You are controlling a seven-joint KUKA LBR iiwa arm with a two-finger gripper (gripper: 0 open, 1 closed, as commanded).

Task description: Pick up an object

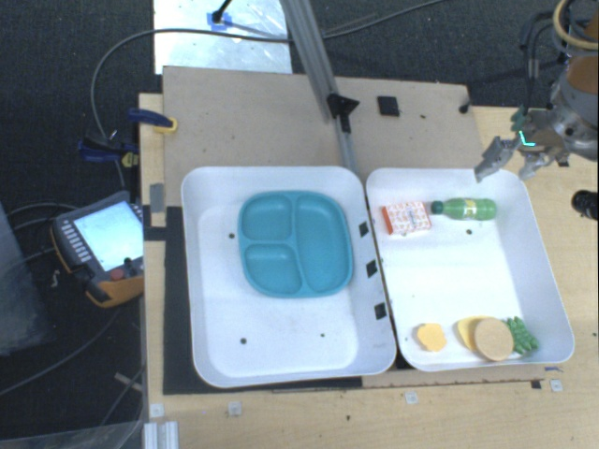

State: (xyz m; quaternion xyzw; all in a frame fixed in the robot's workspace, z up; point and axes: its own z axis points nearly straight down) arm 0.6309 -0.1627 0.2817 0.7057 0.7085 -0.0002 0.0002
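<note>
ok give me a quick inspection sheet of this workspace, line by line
Surface: two white bins, left bin and right bin, on a bench.
Job's things: green bottle, red-and-white box, yellow piece, tan disc, green sprig, all in right bin.
Clutter: teal divided plate in left bin.
Grippers: gripper above right bin's far edge, holding nothing.
Cables: grey cable on floor.
Surroundings: handheld pendant at left.

A tan counter (253, 110) stands on dark carpeted floor (65, 64). Black cables (108, 54) loop across the floor at left, near a handheld control pendant (101, 243) with a lit screen. A shiny sheet (220, 17) lies beyond the counter.
</note>
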